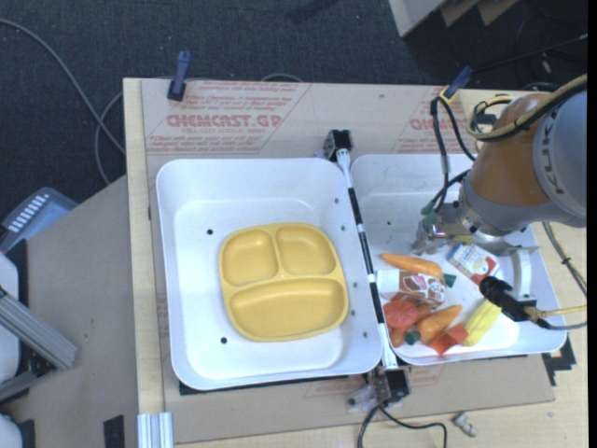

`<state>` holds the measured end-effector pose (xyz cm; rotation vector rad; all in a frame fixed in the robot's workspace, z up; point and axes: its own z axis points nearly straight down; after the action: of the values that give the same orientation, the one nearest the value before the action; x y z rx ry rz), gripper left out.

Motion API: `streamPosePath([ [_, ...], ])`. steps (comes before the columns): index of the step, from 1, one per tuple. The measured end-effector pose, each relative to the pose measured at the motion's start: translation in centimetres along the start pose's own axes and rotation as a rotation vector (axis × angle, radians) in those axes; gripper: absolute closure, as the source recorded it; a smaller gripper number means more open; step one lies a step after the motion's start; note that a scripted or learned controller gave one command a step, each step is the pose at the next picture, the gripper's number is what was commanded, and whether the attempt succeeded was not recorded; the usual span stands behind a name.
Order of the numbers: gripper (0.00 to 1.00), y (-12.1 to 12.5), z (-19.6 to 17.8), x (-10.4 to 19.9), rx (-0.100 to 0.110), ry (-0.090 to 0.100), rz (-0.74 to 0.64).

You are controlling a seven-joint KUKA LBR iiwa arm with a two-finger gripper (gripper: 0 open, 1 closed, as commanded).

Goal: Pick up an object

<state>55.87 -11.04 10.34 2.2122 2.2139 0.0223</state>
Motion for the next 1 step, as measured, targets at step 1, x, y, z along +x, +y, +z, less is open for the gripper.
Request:
streamPosePath([
  [1,0.0,-0.06,0.06,0.01,0.002,0.001,0.0],
])
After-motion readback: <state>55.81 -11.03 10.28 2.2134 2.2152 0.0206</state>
